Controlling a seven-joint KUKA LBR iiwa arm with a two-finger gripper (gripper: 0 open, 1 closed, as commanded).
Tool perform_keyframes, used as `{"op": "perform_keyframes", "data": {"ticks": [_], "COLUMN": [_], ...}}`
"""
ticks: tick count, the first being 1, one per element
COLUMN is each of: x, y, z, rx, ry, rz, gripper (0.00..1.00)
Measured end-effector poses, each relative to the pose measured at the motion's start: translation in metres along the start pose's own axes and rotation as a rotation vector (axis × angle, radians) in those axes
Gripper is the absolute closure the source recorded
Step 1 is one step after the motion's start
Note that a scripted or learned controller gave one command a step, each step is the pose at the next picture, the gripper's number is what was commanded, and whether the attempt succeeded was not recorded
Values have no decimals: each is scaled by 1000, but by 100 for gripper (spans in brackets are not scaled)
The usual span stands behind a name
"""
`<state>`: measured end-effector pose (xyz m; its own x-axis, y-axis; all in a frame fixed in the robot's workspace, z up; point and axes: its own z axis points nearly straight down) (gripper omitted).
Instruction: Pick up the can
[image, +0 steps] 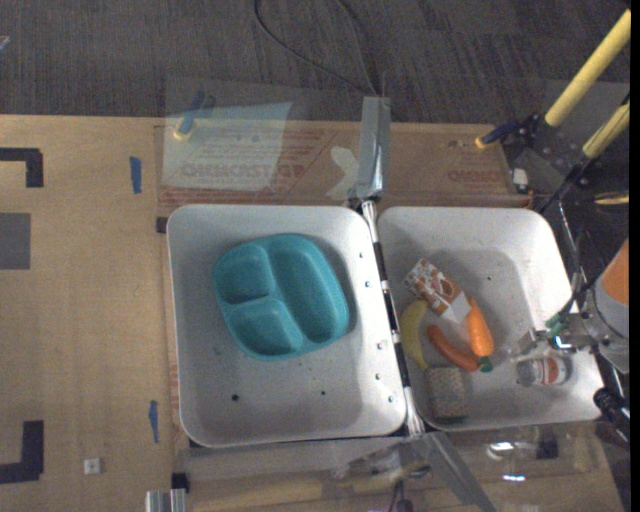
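Note:
The can (544, 372), small and silvery with a reddish label, lies on its side near the front right corner of the right bin (500, 250). My gripper (551, 341) hangs just above and behind the can, very close to it, reaching in from the right edge. The arm's orange band (617, 300) shows at the far right. Whether the gripper touches the can is unclear at this size.
In the right bin, left of the can, lie two orange carrots (470, 338), a yellow banana (413, 333), a brown and white carton (433, 283) and a dark sponge (447, 390). The left bin (200, 330) holds a teal divided plate (282, 295).

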<state>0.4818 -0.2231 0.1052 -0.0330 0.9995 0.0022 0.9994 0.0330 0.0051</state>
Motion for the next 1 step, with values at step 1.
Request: {"op": "perform_keyframes", "data": {"ticks": [1], "x": [56], "y": [6], "z": [-97], "rx": [4], "ry": [-3], "rz": [-57], "gripper": [100]}}
